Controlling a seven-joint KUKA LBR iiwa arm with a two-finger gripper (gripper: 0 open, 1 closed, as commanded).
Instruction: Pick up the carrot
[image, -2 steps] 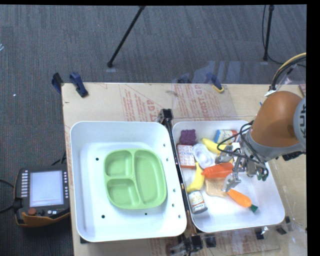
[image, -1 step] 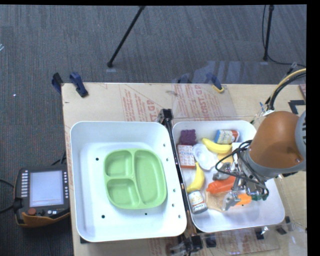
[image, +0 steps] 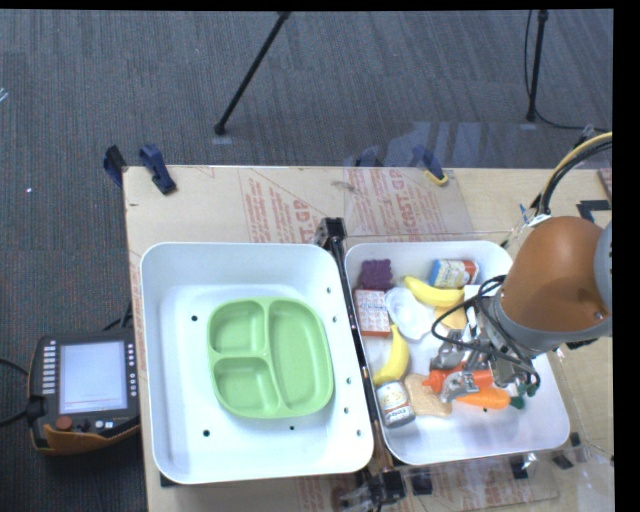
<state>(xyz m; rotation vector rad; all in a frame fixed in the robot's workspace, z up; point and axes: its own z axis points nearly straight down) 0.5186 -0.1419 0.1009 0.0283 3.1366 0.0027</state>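
The carrot is orange with a green stub at its right end. It lies flat near the front right of the right bin. My gripper hangs low over the bin, right at the carrot's left end and seemingly touching it. The grey wrist with its orange band looms above and hides the bin's right middle. A second orange patch shows just left of the gripper; I cannot tell whether it belongs to the carrot.
The right bin is crowded: two bananas, a purple item, a blue-orange can, a red-white box, a small jar and a tan slice. A green divided plate sits in the left bin.
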